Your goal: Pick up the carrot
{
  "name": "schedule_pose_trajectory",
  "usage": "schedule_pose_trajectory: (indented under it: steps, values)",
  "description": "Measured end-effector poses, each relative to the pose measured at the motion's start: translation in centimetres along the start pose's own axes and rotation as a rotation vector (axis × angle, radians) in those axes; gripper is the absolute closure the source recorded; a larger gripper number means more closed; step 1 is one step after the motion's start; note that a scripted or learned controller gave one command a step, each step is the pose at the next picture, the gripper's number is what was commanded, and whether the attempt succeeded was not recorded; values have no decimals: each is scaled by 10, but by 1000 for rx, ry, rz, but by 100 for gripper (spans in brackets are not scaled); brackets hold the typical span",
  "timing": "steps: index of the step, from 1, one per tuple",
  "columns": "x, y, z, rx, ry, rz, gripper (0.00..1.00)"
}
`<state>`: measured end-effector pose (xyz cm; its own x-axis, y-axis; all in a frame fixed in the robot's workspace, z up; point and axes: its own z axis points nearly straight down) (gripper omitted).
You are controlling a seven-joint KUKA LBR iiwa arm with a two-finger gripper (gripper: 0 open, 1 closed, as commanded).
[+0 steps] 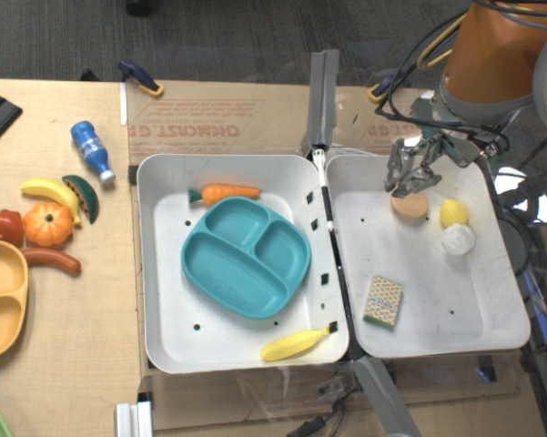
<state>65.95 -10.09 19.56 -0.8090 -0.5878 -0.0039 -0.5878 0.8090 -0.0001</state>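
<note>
Bench carries 2 white bins; carrot [230,192] lies untouched in the left one, my gripper [410,182] over the right, finger state unclear.

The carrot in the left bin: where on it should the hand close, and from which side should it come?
Probably from above, at the middle of the orange body of the carrot. It lies flat and lengthwise along the far edge of the teal plate, green top pointing left. Set the fingers across its narrow width. The plate rim sits close on the near side, leaving little room there. The hand is now over the right bin.
</note>
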Motion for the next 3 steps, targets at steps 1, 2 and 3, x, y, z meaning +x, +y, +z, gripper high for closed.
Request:
schedule_pose_trajectory:
  steps: [1,2,3]
  values:
    - [0,0,-10,2,-3,-362,100]
    - [22,-32,-59,2,-3,-534,100]
    - [54,-69,-93,3,-3,-483,100]
